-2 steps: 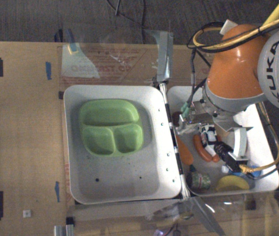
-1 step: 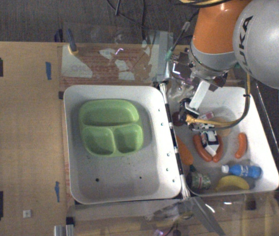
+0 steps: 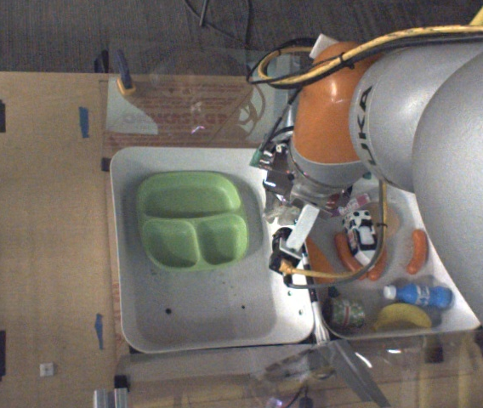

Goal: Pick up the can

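On your left the bench (image 3: 37, 228) is bare wood with tape marks. Next comes the left bin (image 3: 199, 308), holding a green divided plate (image 3: 192, 219) towards its far side.

Over the wall between the two bins hangs the end effector (image 3: 303, 206), under the arm's orange band. It is seen from above and the wrist covers it, so you cannot tell whether it is open or closed, and nothing shows in its grip.

The can (image 3: 346, 313) sits in the right bin (image 3: 411, 331), in the near corner against the wall shared with the left bin. It looks dark with a greenish label and is partly hidden. It lies nearer to you than the end effector and apart from it, so judge this as the approach step, with the grasp not yet made.

Further right are a black-and-white patterned object (image 3: 360, 228), a banana (image 3: 403, 316) just beside the can, a blue bottle (image 3: 418, 295) and an orange sausage-shaped piece (image 3: 417, 252).

For the next move, you would bring the end effector towards the near corner and centre it over the can before descending. Watch the bin wall on one side and the banana on the other, as there is little room for the grasp.
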`<state>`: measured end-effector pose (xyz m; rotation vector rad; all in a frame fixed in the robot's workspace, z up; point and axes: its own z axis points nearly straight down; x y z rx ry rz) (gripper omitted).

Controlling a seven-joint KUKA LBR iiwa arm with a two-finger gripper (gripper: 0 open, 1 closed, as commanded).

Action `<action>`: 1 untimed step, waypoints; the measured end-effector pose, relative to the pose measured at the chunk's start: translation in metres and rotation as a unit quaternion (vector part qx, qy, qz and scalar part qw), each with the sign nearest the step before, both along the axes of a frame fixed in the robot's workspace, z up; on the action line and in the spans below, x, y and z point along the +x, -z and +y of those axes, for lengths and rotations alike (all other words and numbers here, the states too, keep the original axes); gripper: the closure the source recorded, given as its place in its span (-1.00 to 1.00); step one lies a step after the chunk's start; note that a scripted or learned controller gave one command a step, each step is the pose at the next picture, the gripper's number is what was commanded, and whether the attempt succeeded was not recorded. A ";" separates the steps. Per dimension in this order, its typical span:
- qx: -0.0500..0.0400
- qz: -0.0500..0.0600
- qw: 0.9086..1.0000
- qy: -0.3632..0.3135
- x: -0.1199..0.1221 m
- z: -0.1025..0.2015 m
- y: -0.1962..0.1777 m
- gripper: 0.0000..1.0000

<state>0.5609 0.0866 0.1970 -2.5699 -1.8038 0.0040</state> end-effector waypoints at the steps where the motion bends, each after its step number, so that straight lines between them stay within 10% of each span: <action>1: 0.000 0.001 0.998 0.065 -0.047 -0.013 0.013 1.00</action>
